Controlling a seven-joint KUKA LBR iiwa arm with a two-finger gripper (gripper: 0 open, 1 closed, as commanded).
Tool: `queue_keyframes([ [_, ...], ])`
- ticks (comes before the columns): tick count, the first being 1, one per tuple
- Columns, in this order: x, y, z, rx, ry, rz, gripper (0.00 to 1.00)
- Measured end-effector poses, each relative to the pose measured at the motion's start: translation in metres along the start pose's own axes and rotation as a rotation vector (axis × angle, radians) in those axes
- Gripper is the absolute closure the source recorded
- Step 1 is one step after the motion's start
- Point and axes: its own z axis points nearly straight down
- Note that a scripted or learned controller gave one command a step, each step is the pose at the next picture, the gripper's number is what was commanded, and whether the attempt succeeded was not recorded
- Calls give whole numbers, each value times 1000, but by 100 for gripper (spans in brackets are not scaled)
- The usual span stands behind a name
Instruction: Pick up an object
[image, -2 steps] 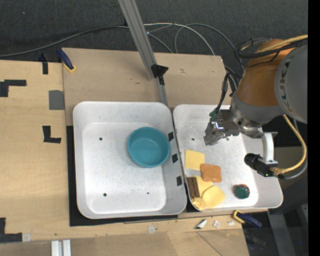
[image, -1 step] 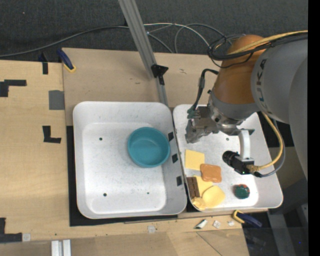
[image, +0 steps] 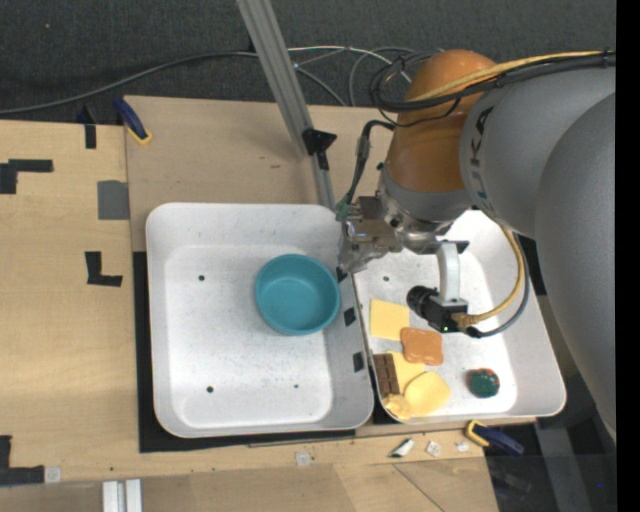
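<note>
Nearest the camera, at the 6 o'clock edge of the worktop (image: 60, 200), a few small white scraps (image: 418, 447) lie just outside the bins.

Right bin (image: 530, 400), contents clustered toward its 7 o'clock corner:
- yellow rounded piece (image: 426, 393), touching a dark brown bar (image: 386, 372) at its 9 o'clock side
- orange waffle-like square (image: 422, 346), just above the yellow piece
- pale yellow flat square (image: 389, 319), overlapped by the orange square
- small dark green object (image: 484, 382) at 3 o'clock of the cluster, apart from it

Left bin (image: 200, 400): teal bowl (image: 296, 292), upright, toward the bin's 2 o'clock area, near the shared wall.

Gripper (image: 358, 243) sits over the dividing wall at the bins' far end, at 1 o'clock of the bowl. Finger spread: cannot tell; wrist hardware hides it. No object visible between them.
</note>
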Motion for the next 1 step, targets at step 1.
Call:
queue_keyframes([
  [1, 50, 10, 14, 2, -2, 1, 100],
])
